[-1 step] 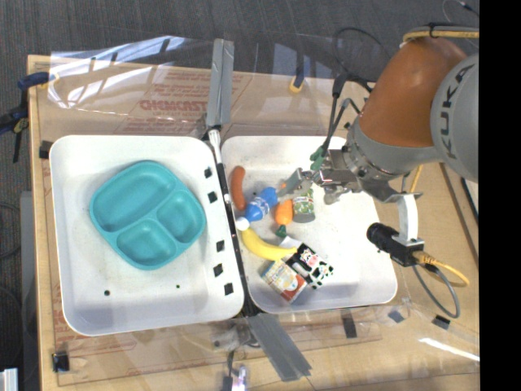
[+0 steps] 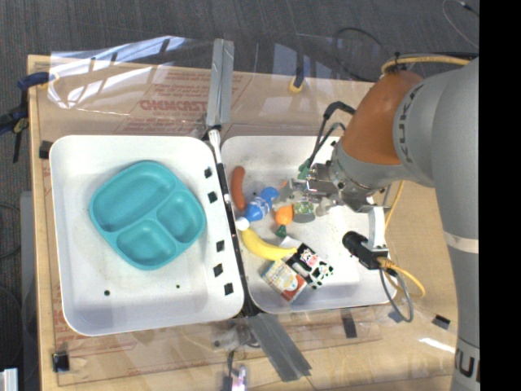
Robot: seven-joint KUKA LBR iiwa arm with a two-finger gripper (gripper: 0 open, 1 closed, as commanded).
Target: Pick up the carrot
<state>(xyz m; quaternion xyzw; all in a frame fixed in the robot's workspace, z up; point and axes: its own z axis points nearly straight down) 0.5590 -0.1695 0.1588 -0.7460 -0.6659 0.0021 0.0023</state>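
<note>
Nearest the camera in the right-hand shallow white bin (image 2: 346, 296) lies a small printed carton (image 2: 284, 279) beside a black-and-white cow-patterned toy (image 2: 310, 265), with a yellow plastic banana (image 2: 264, 245) just behind them. Beyond the banana sits the small orange toy carrot (image 2: 283, 214) with a green tip; it is too small to tell which way its long axis runs. Touching or just beside it on the left are blue and white toy pieces (image 2: 259, 206), and a reddish-brown sausage (image 2: 238, 187) lies lengthwise near the bin's left wall. The gripper (image 2: 304, 204) hovers just right of the carrot; whether it is open cannot be told. Left, the other white bin (image 2: 73, 300) holds a teal divided plate (image 2: 146, 213) on the wooden worktop (image 2: 122, 96).
</note>
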